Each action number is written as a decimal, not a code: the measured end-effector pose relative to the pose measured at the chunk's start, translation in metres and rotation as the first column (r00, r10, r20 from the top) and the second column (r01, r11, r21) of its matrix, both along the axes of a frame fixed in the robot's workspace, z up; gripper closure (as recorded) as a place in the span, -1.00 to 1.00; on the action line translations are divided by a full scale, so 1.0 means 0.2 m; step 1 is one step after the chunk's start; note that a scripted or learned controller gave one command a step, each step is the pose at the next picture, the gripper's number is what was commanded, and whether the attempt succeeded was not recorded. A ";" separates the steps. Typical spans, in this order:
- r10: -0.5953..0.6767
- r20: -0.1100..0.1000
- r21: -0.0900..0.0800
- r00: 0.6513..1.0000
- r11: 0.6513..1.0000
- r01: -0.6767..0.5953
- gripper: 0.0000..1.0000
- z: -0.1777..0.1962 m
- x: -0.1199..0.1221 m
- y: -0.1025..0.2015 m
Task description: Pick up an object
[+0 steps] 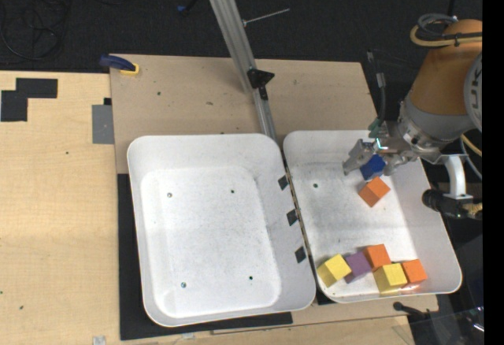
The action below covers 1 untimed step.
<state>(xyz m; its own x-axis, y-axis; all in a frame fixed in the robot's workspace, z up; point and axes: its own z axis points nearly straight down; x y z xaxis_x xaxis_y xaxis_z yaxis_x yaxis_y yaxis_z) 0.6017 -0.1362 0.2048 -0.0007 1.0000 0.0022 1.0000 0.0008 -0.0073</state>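
Note:
My gripper [372, 162] hangs over the back right part of the right bin [315, 154]. A small blue block [372, 168] sits between its two grey fingers, and the gripper is shut on it. Directly below the blue block, an orange block [375, 191] lies tilted on the bin floor, close to it or touching it. Along the bin's front edge lie several more blocks: a yellow one [335, 268], a purple one [358, 263], an orange one [378, 255], another yellow one [390, 278] and another orange one [413, 271].
The left bin [157, 178] stands beside the right one, with black clips [292, 217] along the shared edge. A slanted aluminium rail [236, 36] rises behind the bins. The arm's orange band [445, 76] is at the right.

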 end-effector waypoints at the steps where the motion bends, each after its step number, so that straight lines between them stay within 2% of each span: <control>1: -0.001 0.004 -0.001 1.000 1.000 0.001 -1.00 0.01 0.00 0.00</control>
<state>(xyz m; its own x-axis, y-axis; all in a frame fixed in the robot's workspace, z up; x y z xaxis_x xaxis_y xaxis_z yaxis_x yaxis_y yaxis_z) 0.6025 -0.1368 0.2070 -0.0002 1.0000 0.0010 1.0000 0.0002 -0.0031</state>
